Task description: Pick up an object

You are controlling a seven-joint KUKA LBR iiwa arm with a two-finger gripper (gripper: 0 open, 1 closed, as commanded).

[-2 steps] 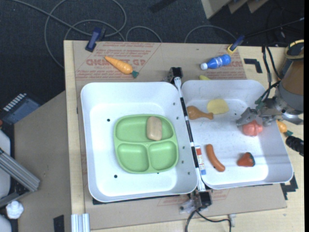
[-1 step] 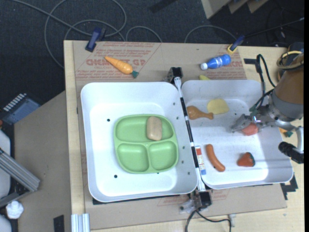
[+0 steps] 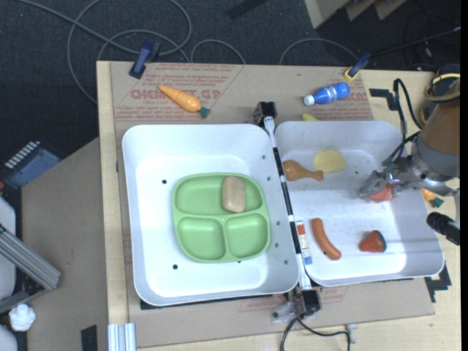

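Note:
My gripper point(image 3: 377, 186) is low over the right side of the right bin point(image 3: 409, 265), reaching in from the right. A small red object point(image 3: 382, 194) lies right at its tip, partly covered by it. Also in this bin are a brown drumstick point(image 3: 300, 171), a yellow piece point(image 3: 330, 160), a red-orange sausage point(image 3: 325, 238) and a red strawberry-like piece point(image 3: 372, 242). The left bin point(image 3: 146, 218) holds a green divided plate point(image 3: 191, 234) with a tan bread-like piece point(image 3: 234, 194) in its top compartment.
On the cardboard behind the bins lie an orange carrot point(image 3: 183, 99), a blue and white bottle point(image 3: 327, 94) and a blue clip point(image 3: 143, 59). A black clamp point(image 3: 265, 112) sits where the bins meet at the back. Cables run along the right edge.

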